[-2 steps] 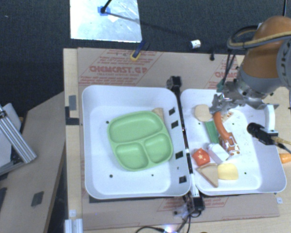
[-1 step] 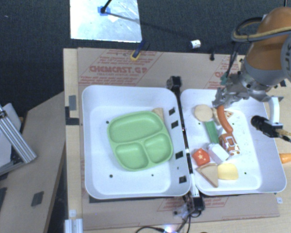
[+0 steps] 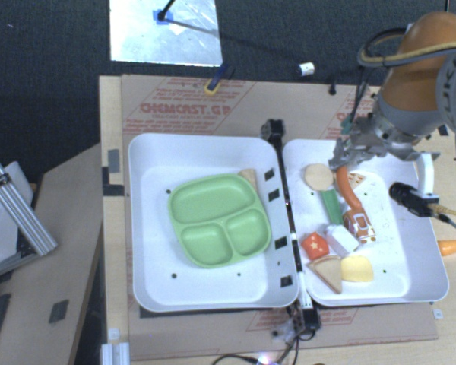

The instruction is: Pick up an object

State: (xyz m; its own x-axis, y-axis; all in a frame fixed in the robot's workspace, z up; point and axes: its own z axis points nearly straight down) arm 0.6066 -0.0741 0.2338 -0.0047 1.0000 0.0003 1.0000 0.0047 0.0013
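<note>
Your gripper sits low over the right bin, at about 11 o'clock in that bin, right at the top end of the orange sausage-shaped piece. From this angle you can't tell if it's clenched or released, or if anything is actually grasped.

Right bin contents, clock positions within the bin:
- round beige cookie-like piece at 10 o'clock, just beside the gripper
- orange piece running from 11 toward centre, tilted
- green stick just left of it, roughly parallel
- small red-and-white carton at centre, touching the orange piece's lower end
- white block just below that
- red tomato-like piece at 8 o'clock
- tan wedge at 7 o'clock
- yellow piece at 6 o'clock, touching the wedge

Left bin holds a green divided tray, with a tan piece at its 1 o'clock corner.

An orange carrot-like piece lies on the counter at 3 o'clock, outside the right bin.
</note>
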